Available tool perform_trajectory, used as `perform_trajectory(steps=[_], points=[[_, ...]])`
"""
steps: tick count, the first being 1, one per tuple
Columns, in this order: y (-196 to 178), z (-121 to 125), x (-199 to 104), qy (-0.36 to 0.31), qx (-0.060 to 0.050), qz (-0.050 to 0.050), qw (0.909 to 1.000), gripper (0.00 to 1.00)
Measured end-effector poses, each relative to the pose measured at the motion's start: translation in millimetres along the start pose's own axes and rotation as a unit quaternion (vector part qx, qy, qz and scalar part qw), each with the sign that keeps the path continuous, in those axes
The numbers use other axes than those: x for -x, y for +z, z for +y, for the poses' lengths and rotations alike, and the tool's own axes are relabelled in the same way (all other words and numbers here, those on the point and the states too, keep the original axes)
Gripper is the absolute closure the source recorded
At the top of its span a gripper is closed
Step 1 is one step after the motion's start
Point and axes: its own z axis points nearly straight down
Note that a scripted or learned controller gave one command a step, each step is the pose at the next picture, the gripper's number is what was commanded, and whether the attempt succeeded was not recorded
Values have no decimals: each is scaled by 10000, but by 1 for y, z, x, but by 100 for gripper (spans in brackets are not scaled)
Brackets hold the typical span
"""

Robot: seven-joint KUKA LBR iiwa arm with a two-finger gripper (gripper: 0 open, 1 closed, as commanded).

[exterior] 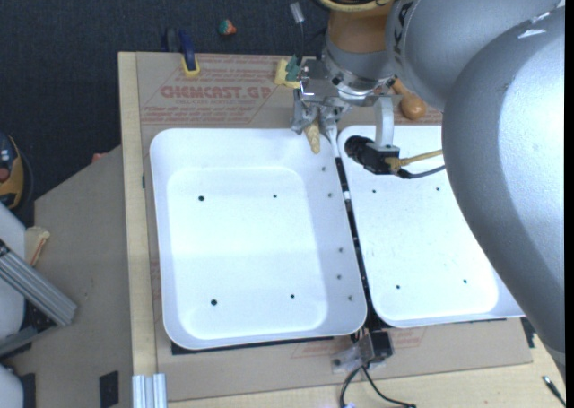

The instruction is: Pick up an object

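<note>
— So where is the grey arm's two-finger gripper (316, 128)?

— Over the far rim of the left shallow white plastic bin (170, 218), close to the seam with the right white bin (430, 254).

— Is anything in its jaws?

— A small tan, stick-like object (313, 138) sits between the metal fingertips, which are closed narrowly on it, hanging just above the bin's far edge.

— And behind it?

— A brown cardboard sheet (224, 88) with red lettering lies under both bins.

A blue clamp (187, 51) grips the far edge of the brown board (220, 92); a small coloured ball (228, 28) lies beyond that board; a black cable (372, 388) trails off its near edge.
</note>
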Motion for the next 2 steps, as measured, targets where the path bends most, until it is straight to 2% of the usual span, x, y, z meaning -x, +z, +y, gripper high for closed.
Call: perform_trajectory(steps=[1, 2], points=[[-3, -3, -78, -5, -2, 10, 10000, 100], [-113, -4, -126, 3, 50, 21, 10000, 100]])
